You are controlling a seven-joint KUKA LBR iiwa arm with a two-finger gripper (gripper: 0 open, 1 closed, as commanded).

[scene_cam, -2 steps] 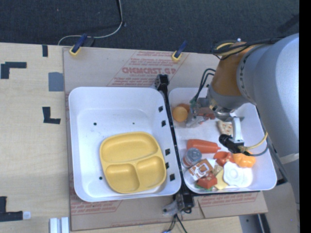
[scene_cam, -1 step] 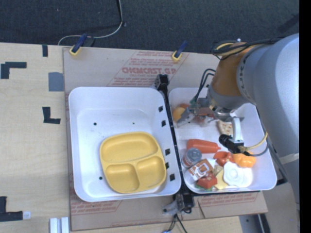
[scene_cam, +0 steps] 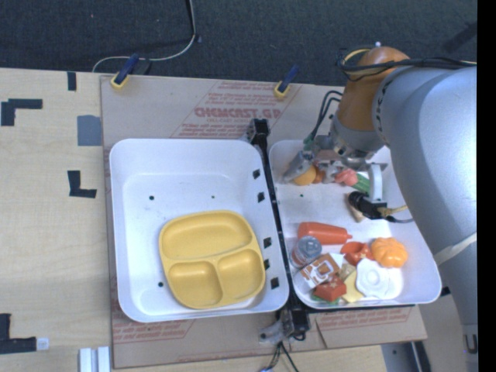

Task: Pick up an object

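claw (scene_cam: 310,167) low at right bin's (scene_cam: 422,281) far end, by orange piece (scene_cam: 307,177) | closure: cannot tell; possibly touching | nothing lifted yet

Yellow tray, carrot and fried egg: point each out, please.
Yellow tray (scene_cam: 211,239), camera view, on its large upper compartment.
Carrot (scene_cam: 323,232), camera view, mid-length on its orange body.
Fried egg (scene_cam: 370,277), camera view, on its white centre.

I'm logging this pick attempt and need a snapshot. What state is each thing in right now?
gripper: down at the far end of the right bin, fingers hidden
yellow divided tray: flat, right way up, in the left bin
carrot: lying on its side in the right bin
small can: lying beside the carrot
orange pumpkin toy: resting at the near end
fried egg toy: flat, near corner
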